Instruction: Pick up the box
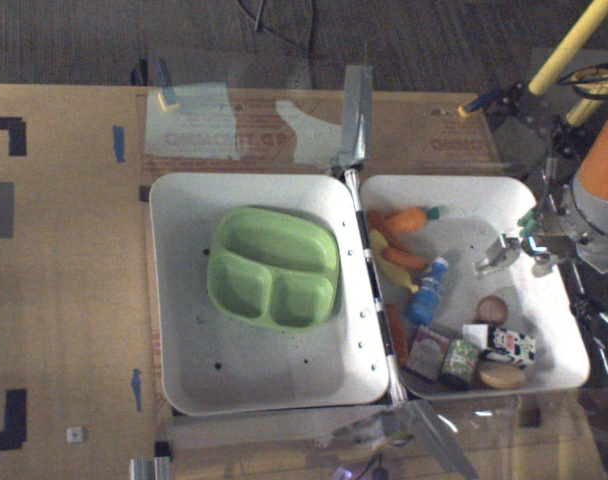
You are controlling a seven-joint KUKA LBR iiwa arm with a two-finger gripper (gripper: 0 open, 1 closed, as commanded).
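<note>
Two shallow white bins are sitting side by side on the desk (pixel 64 268), the left bin (pixel 174 298) carrying a green divided tray (pixel 274 268) and the right bin (pixel 564 318) carrying a scatter of small items. Arm (pixel 599 183) is reaching in from the right edge, its jaws (pixel 502 253) hanging over the middle of the right bin with nothing between them; whether they are spread or closed cannot be told at this size. Box (pixel 510 344), white with dark markings, is lying near the front right corner of the right bin, just beside a tan rounded item (pixel 501 374) and a green can (pixel 461 361). Lying to the can's left is a dark flat packet (pixel 427 353). Just behind the box, a brown round piece (pixel 492 309) is resting on the bin floor, apart from the jaws above it. Along the bin's left wall, a carrot (pixel 409 219) is lying near the back, with a yellow item (pixel 394 266) and a blue bottle (pixel 428 293) lying in front of it.
</note>
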